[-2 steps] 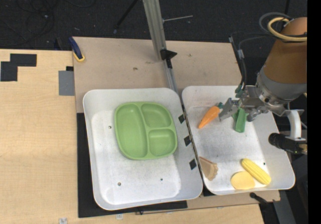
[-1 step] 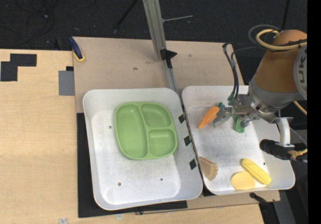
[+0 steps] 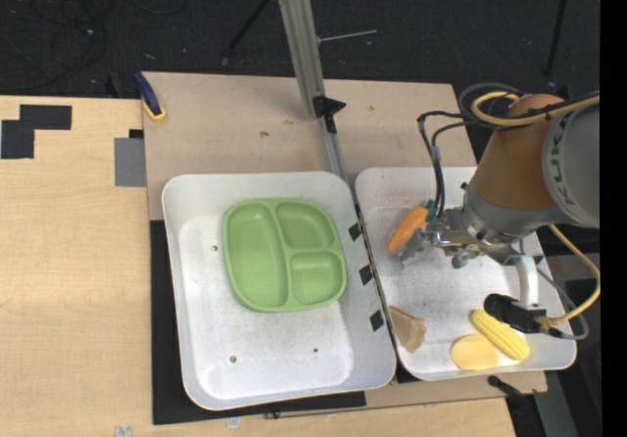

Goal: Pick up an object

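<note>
The grey two-finger gripper (image 3: 423, 241) is hanging right of centre in the right white bin (image 3: 443, 361), its jaws clamping an orange carrot-shaped toy (image 3: 407, 227).

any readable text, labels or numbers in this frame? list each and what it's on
"KU": vertical letters, cut off at the frame's edge, on the grey and orange robot arm.
The green divided plastic plate and the two shallow white bins bear no text.

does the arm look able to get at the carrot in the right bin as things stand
Probably yes. The tool sits right beside the carrot in the right bin, with nothing lying over the carrot or between them.
</note>
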